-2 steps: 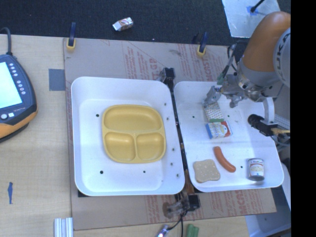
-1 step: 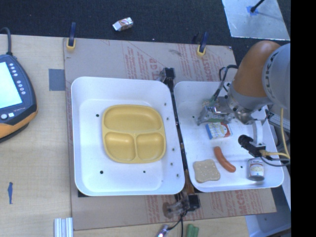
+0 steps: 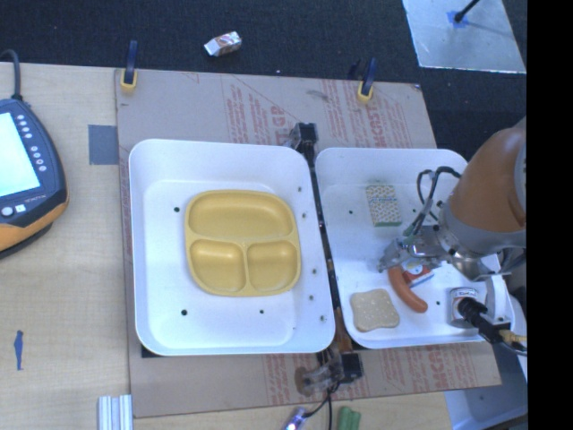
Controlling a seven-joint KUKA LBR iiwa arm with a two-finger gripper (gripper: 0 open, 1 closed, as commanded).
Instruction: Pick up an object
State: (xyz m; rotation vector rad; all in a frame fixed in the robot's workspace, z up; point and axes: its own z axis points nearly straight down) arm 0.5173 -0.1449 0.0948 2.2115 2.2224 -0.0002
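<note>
— So, has the robot got something yet?

— Not that I can tell. The hot dog [image 3: 407,291] lies in the right bin [image 3: 354,164], near its front edge, beside a cracker [image 3: 373,309]. The gripper [image 3: 405,256] hangs just above the hot dog.

— Fingers squeezed?

— Can't tell. The lifting is not done. A yellow tray [image 3: 242,241] sits in the left bin [image 3: 148,164].

A robotics lab: clamped cardboard [image 3: 269,97] on a bench (teach pendant [image 3: 27,177] alongside), two white bins [image 3: 148,240].
</note>
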